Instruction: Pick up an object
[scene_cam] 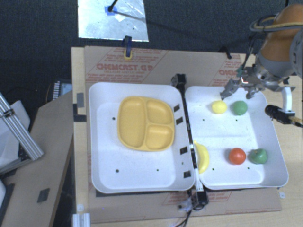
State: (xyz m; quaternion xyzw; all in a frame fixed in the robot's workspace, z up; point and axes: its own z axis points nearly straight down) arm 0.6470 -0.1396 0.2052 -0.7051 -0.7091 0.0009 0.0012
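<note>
My gripper [238,91] hangs open over the far edge of the right bin [272,141], its two fingers spread wide with nothing between them. Just below the left finger lies a yellow ball-like fruit [219,107]. A green round fruit [239,108] lies below the right finger. A red tomato-like fruit [236,155] and a green pepper-like fruit [258,156] sit toward the near side of the right bin. A yellow banana [202,157] rests against that bin's left wall.
The left bin [102,141] holds a yellow divided plate [145,123]. A black divider with clips [185,126] runs between the bins. Cardboard [137,65] lies beneath both bins.
</note>
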